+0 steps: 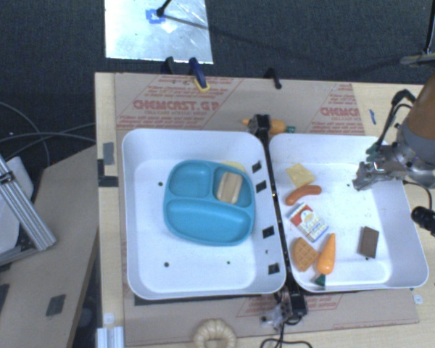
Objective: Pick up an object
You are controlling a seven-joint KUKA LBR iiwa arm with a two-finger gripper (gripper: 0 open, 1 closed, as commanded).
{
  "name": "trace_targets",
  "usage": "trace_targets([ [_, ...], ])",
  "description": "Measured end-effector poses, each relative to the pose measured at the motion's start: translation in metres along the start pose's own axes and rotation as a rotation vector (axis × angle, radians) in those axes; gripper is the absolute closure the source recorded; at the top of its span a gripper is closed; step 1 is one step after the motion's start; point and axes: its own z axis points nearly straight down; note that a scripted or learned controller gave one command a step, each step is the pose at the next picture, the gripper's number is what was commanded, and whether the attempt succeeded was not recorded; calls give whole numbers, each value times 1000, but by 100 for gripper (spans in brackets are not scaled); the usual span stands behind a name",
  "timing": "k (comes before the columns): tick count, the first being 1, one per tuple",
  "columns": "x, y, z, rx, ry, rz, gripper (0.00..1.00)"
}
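Observation:
The right bin (399,267) holds a yellow cheese wedge (299,174), a red sausage (304,193), a small printed carton (309,222), a round waffle (303,253), an orange carrot (326,254) and a brown block (367,241). My gripper (367,177) hangs over the upper right part of this bin, right of the sausage and above the brown block. It sits over bare bin floor and touches none of the objects. The arm behind it enters from the right edge.
The left bin (141,267) carries a blue divided plate (203,216) with a tan bread piece (230,188) in one compartment. A yellow-orange item (276,127) lies beyond the bins, and a beige ring (216,333) lies at the bench front. A black divider (272,209) separates the bins.

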Motion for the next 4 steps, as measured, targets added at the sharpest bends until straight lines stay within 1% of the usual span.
trace_targets([
  [1, 0, 1, -22, 2, 1, 0, 100],
  [2, 49, 37, -13, 2, 3, -7, 100],
  [3, 96, 63, -28, 2, 3, -5, 100],
  [4, 95, 64, -12, 6, 1, -3, 100],
])
